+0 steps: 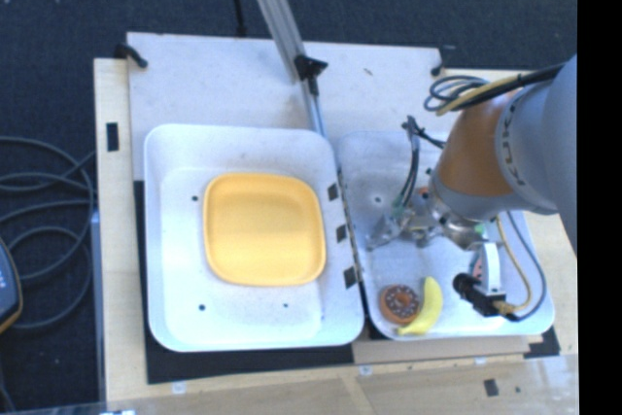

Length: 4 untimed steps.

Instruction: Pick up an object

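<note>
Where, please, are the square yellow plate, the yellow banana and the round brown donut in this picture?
Square yellow plate (263, 228): camera view, left bin, on the plate's flat centre.
Yellow banana (429, 304): camera view, right bin, on the curved middle of the fruit.
Round brown donut (397, 303): camera view, beside the banana, on its top face.

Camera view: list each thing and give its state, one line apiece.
Yellow plate: lying flat, right way up, in the left bin.
Banana: lying in the right bin, near its front edge.
Donut: lying flat, touching the banana.
Gripper: low inside the right bin, holding nothing visible.
</note>
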Tool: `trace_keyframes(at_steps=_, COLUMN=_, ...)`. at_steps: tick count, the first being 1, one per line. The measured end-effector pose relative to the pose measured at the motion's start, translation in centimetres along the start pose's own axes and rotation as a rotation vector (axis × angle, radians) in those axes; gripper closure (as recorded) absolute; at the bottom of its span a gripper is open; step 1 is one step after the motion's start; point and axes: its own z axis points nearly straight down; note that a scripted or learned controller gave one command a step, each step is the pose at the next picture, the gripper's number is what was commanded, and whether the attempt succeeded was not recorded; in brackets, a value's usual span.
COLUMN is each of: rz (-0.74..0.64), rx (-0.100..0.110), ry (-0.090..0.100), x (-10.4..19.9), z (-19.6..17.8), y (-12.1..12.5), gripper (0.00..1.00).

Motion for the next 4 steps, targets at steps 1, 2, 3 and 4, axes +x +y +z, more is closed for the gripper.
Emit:
trace_keyframes(at_steps=1, rz=0.001, rx=-0.004, ry=0.001, x=0.0, z=-1.2, y=0.1, gripper=1.00)
trace_keyframes(at_steps=2, rz=0.001, rx=-0.007, ry=0.000, x=-1.1, z=-6.3, y=0.2, gripper=1.00)
trace_keyframes(at_steps=3, rz=-0.001, rx=-0.007, ry=0.000, x=-1.2, z=-11.6, y=0.3, gripper=1.00)
trace_keyframes(at_steps=4, rz=-0.004, rx=-0.004, ry=0.001, x=3.3, z=-12.9, y=1.2, gripper=1.00)
